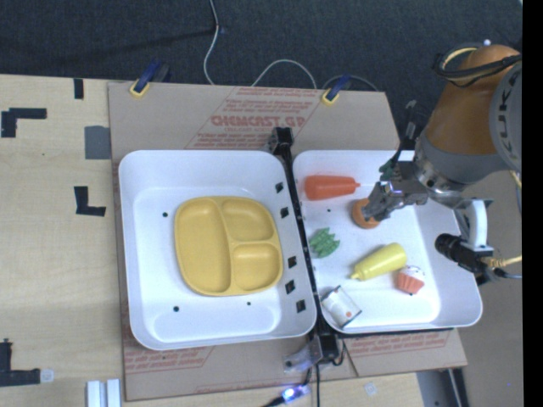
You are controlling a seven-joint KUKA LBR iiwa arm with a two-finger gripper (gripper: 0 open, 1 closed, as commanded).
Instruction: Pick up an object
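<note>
2 bins — 1 yellow tray, 6 toys.

Dark carpet floor; wooden bench; cardboard sheet.

1. A small round orange-brown object lay near the back of the right bin, directly under the gripper.
2. An orange carrot lay on its side close to the bin's back left corner.
3. A yellow squeeze bottle lay tilted mid-bin.
4. A green leafy piece lay left of it.
5. A small cupcake-like toy sat just beside the bottle's right end.
6. A white item rested in the front left corner.
</note>
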